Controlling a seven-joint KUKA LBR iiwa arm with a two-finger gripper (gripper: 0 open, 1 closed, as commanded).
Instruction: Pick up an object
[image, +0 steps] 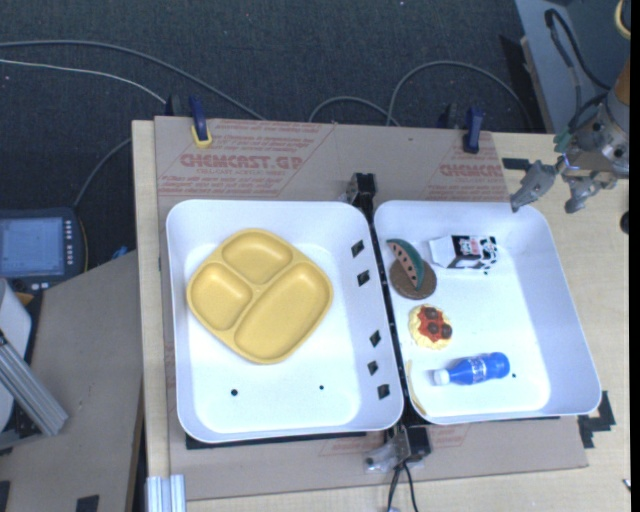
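The right bin (565, 300) holds several small objects. A black and white toy cow (463, 250) lies near its back. To the left of it lies a brown slice with a green rim (409, 268). Below that sits a small yellow pizza toy with red spots (431, 326). A blue bottle with a white cap (473, 370) lies on its side near the front. My gripper (552, 192) hangs open above the bin's far right corner, with nothing between its fingers, well apart from all the objects.
The left bin (200, 395) bears a yellow divided plate (259, 294). Black clips run down the divider (372, 300) between the bins. Blue clamps (199, 122) hold the cardboard base at the back. A small screen (35, 245) stands off the bench at left.
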